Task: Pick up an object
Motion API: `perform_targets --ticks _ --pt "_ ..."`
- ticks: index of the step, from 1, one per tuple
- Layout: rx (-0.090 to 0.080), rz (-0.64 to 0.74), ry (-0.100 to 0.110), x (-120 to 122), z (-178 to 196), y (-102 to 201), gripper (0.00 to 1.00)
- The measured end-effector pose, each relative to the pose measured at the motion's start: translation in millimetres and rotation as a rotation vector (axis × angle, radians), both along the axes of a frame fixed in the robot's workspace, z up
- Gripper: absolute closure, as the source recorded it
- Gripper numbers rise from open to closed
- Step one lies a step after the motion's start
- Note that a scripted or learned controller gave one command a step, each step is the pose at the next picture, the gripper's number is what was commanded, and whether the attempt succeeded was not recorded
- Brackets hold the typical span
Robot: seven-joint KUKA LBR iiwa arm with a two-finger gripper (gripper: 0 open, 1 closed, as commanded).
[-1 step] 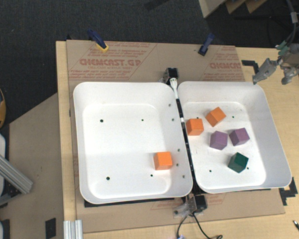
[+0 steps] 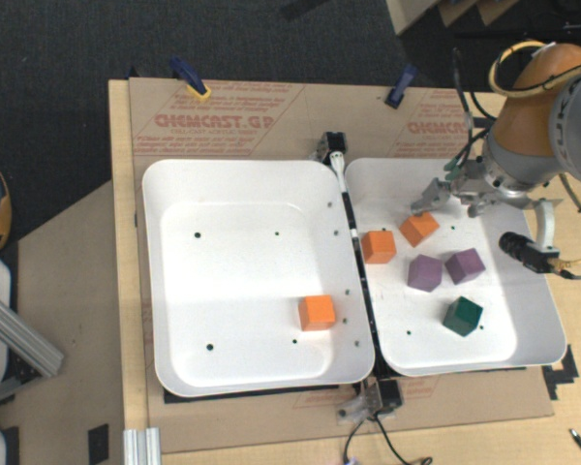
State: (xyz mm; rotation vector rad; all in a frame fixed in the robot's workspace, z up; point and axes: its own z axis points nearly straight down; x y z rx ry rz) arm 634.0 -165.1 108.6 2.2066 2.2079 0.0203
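gripper (image 2: 436, 198) sits low over the right bin (image 2: 533, 352), jaws spread with nothing between them, just up and right of the tilted orange cube (image 2: 419, 229). nearest target, so judged the pick. shift down-left to centre over it, turn the wrist to match its tilt (faces look skewed to the bin wall), drop straight, then close. second orange cube (image 2: 379, 247) and purple cube (image 2: 425, 272) lie near; keep the fingers off them.

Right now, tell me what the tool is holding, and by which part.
Nothing shows as held. The tool hangs over the right bin, just above the nearest orange cube, which sits on the bin floor, apart from it.
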Motion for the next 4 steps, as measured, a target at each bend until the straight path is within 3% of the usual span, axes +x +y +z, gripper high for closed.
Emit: perform_targets --ticks 1,2,3,4 --pt "0.003 0.004 0.016 27 -22 20 0.00" --pt "0.005 -0.005 0.028 -39 -24 -12 0.00" --pt "0.004 -0.001 0.021 -36 -13 -9 1.00" --pt "0.006 0.006 0.019 8 -21 42 1.00"
